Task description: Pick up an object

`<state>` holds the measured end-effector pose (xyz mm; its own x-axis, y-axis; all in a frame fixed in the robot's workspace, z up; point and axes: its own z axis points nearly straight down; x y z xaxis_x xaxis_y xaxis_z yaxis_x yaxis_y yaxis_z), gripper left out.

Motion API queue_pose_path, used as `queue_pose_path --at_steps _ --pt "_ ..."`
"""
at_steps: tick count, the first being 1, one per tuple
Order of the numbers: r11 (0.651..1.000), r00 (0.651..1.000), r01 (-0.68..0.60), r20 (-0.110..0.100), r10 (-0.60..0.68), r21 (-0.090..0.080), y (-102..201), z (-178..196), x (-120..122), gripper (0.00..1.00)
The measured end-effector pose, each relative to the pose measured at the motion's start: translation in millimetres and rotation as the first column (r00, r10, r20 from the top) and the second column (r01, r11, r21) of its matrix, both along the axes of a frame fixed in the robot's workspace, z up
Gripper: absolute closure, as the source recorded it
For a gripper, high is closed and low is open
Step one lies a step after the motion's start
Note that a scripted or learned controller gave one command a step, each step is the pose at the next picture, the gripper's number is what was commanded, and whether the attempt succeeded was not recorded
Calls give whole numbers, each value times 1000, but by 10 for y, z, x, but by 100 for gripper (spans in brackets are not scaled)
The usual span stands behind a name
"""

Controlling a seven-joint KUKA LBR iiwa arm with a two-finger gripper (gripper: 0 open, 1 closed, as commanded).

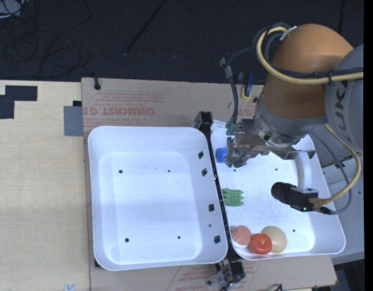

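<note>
Hovering low at the right bin [332,238] upper-left corner, pincer [235,156] sits just right of the blue object [220,155], nearly touching; finger state: cannot tell. Blue object lies immediately left, against the bin wall.

Camera: one fixed view above my table [35,180], looking down at a slant.
Facing: the far side, dark floor with cables, lies along the top — the near table edge at the bottom.
Distance: far enough to take in both white bins, left bin [151,199] whole and right bin [320,223] partly behind my arm.
My entry: I reach in from the right — my end effector [237,156] sits over the right bin.
</note>
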<state>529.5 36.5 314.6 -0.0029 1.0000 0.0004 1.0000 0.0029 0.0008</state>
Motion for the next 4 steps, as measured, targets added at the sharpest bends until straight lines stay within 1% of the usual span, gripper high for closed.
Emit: queue_pose_path --at_steps 1,2,3,4 --pt "1000 1000 7 -10 -7 -2 -357 -488 -211 100" --pt "1000 1000 -3 2 3 1 207 89 -15 100" --pt "1000 1000 1 -9 -1 -1 395 -324 -51 100" --pt "1000 1000 11 -1 -11 -4 -487 -162 210 100"
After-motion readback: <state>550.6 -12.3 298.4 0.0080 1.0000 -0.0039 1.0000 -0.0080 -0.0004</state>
